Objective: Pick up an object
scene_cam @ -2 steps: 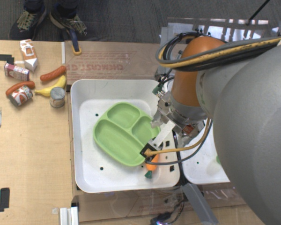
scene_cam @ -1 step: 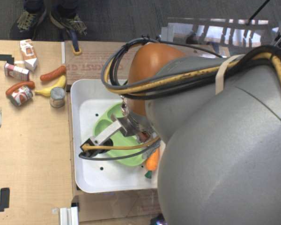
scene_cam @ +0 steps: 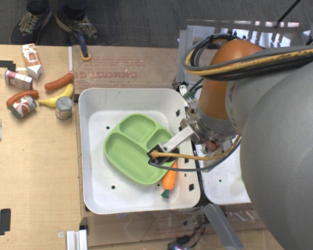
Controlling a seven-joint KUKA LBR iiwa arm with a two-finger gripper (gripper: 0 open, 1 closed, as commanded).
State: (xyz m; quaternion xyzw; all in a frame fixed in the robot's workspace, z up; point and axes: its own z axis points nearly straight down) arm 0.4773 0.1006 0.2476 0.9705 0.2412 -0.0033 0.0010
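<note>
The grey arm [scene_cam: 271, 139] reaches over the right bin [scene_cam: 224, 186]. The left white bin [scene_cam: 88, 155] holds a green divided plate [scene_cam: 128, 150], lying flat. The tool [scene_cam: 208, 144] hangs near the wall between the bins; whether it is wide or narrow I cannot tell. An orange carrot [scene_cam: 169, 180] lies against the plate's lower right rim.

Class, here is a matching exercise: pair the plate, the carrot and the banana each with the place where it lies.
Things:
1 green plate
2 carrot
3 banana

Places:
A on the bench, outside the bins
B across the middle of the left bin
C in that bin's near right corner, beside the plate's rim

Pairs: 1-B, 2-C, 3-A
</note>
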